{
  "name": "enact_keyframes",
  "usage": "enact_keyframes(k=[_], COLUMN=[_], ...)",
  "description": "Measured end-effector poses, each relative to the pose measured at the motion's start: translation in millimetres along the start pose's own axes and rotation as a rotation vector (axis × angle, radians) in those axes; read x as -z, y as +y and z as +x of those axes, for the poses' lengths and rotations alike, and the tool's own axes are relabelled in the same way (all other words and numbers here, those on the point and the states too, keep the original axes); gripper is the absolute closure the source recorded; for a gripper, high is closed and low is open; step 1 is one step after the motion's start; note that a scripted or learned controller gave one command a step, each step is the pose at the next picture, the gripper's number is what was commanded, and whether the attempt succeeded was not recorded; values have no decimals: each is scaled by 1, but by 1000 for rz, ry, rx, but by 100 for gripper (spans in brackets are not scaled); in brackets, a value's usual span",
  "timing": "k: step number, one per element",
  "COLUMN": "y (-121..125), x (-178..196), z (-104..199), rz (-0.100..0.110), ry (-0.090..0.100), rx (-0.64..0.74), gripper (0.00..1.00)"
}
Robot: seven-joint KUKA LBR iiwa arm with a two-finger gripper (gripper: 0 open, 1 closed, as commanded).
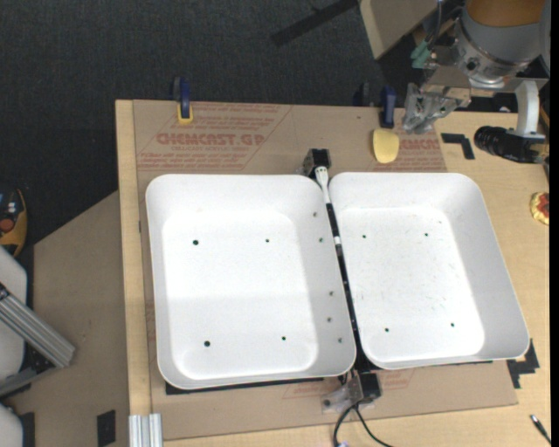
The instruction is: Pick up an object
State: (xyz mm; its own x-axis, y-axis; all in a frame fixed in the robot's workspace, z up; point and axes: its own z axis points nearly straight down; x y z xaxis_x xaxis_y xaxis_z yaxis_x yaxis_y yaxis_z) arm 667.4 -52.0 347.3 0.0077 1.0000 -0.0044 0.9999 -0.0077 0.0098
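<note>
Yellow object (385, 146), a small pale rounded lump, lies on the brown board (227, 140) behind the two white bins, just beyond the back rim of the right bin (419, 262) and close to the seam where that bin meets the left bin (236, 279). It sits outside both containers, which suggests it is not where a picking routine would normally expect its target; both bins show nothing but bare white floors with a few dark dots. The gripper (421, 118) hangs at the top right, just beside the yellow object and a little behind it, its metal fingers pointing down toward the board near a blue clamp (388, 106). Nothing can be seen between those fingers, and whether they are spread or pressed together I cannot tell, since they read as one small grey cluster from this slanted height. The arm's grey wrist with its orange band (507, 13) rises behind it, reaching in from the right. Another blue clamp (183, 98) pins the board at the back left, presumably to keep the work surface from shifting, and a black bracket with a cable (319, 166) runs down the gap between the bins, likely holding them together. Judging by this layout, the pick is not yet achieved: the object rests free on the board, and reaching it would call for a short move sideways and down.
</note>
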Motion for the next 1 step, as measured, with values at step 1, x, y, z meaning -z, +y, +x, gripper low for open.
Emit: enact_keyframes(k=[1], y=[-3], x=[-66], z=[57], rz=[16], ry=[6], rx=[12], gripper=[100])
